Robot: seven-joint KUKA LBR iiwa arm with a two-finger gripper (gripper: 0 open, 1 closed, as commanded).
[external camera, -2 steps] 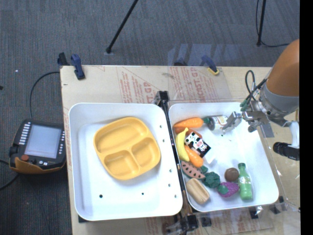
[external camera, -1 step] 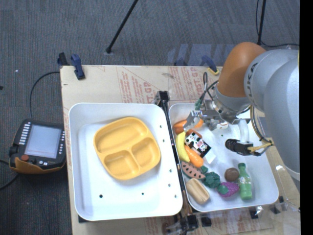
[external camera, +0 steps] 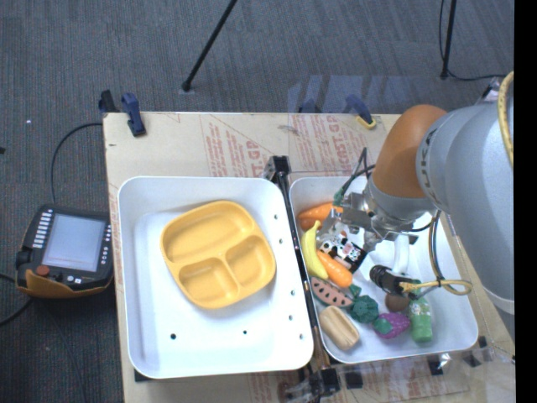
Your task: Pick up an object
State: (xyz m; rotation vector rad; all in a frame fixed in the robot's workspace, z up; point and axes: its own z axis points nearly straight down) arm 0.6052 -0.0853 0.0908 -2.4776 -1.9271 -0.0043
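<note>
Hovering gripper (external camera: pixel 348 240) low over toys in right bin (external camera: pixel 466 321) — grip state unclear | banana (external camera: pixel 312 254), carrot (external camera: pixel 333 268) just beside it | nothing lifted — pick pending | left bin (external camera: pixel 134 309): yellow plate (external camera: pixel 218 253)

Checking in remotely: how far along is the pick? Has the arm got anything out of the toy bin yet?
Done: the arm has reached into the right bin, and the gripper sits low over the toy pile near the banana and carrot. In hand: nothing visibly lifted; I cannot tell whether it has gripped anything. Left: secure one toy and raise it. The yellow divided plate in the left bin holds no toys.
</note>
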